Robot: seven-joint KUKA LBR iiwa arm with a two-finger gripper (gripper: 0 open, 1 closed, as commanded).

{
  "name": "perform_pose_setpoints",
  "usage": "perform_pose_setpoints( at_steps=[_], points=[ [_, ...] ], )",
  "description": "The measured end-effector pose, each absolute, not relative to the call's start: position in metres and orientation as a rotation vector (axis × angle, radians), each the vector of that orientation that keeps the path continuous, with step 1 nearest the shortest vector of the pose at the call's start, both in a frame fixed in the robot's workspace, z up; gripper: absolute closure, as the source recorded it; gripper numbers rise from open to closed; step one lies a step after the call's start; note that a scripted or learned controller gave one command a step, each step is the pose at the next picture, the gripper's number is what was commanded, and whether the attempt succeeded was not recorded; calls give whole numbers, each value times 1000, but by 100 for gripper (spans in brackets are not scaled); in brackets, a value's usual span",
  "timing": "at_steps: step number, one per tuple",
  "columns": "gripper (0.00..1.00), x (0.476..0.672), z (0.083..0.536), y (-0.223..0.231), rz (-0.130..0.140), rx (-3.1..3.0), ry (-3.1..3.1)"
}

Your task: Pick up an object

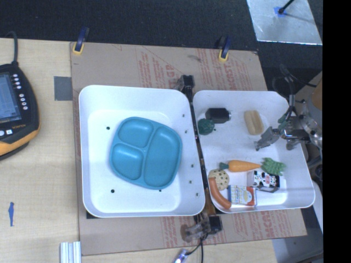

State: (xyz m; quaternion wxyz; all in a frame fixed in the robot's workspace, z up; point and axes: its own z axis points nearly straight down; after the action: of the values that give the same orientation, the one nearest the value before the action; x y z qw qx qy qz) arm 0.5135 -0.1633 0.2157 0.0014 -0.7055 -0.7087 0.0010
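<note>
My gripper [276, 142] hangs over the right part of the right bin [290, 204], open, with nothing between its fingers. One grey finger [265, 139] points left toward a tan block [253, 122], which lies just up and left of it. Below the gripper lie an orange carrot [244, 166] with green leaves [273, 166] and a cow-patterned box [266, 181]. A black object [218, 114] and a dark green round thing [205, 126] sit at the bin's upper left. A cookie [220, 177], a sausage [217, 196] and a small packet [241, 195] crowd the lower left.
The left bin [96, 196] holds a blue divided plate [146, 152]. A handheld control pendant [15, 108] lies on the bench at far left. Clamps [223, 48] pin the cardboard under the bins.
</note>
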Motion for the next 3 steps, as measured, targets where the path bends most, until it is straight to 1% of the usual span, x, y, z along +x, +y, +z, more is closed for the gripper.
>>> perform_pose_setpoints(
  at_steps=[1,2,3],
  points=[
    [0,599,91,-139,8,-2212,-2225],
    [0,483,91,-162,5,-2214,-2225],
    [100,484,102,-162,6,-2211,-2229]
  ],
)
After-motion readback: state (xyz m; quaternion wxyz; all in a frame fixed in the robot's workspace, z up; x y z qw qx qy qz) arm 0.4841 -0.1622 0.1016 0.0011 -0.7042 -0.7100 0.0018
